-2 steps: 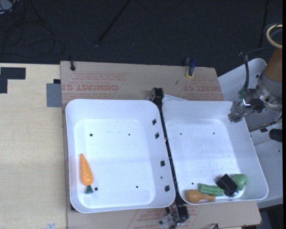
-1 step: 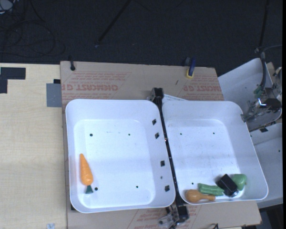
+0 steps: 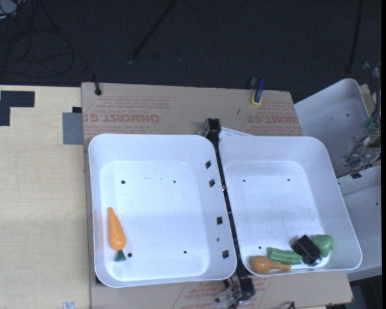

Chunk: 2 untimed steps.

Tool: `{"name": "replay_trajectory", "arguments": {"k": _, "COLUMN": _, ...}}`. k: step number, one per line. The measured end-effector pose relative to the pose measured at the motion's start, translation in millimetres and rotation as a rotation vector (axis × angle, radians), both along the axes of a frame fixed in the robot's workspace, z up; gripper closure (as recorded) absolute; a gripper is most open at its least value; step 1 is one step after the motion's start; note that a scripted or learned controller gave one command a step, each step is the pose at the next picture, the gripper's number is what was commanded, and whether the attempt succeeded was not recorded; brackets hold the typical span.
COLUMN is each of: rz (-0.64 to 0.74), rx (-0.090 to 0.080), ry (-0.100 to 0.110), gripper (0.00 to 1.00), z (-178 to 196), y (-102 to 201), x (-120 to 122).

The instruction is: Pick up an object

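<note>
Carrot (image 3: 116, 230) alone in left bin (image 3: 151, 148); black block (image 3: 307, 248) overlaps green toy (image 3: 321, 243).

A dark floor (image 3: 180, 31) strewn with cables (image 3: 32, 18) lies beyond the pale wooden bench (image 3: 32, 205), where a cardboard sheet (image 3: 180, 111) is spread.

Two shallow white bins sit side by side on the bench. In the left bin (image 3: 151, 150), an orange toy carrot (image 3: 116, 231) lies near the left wall, towards the front corner. In the right bin (image 3: 276, 150), a green piece (image 3: 283, 256), a black block (image 3: 307, 249) and an orange-tan piece (image 3: 267, 264) cluster against the front edge, touching.
</note>
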State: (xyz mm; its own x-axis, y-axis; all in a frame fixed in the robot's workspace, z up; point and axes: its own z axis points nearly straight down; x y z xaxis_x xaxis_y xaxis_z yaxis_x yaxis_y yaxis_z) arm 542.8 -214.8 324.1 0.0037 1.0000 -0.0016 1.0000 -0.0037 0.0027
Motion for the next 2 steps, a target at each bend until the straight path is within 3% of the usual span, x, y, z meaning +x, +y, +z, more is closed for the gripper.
{"name": "replay_trajectory", "arguments": {"k": 2, "rz": 0.009, "rx": 0.003, "ry": 0.008, "gripper": 1.0, "z": -121, "y": 4, "x": 59}}
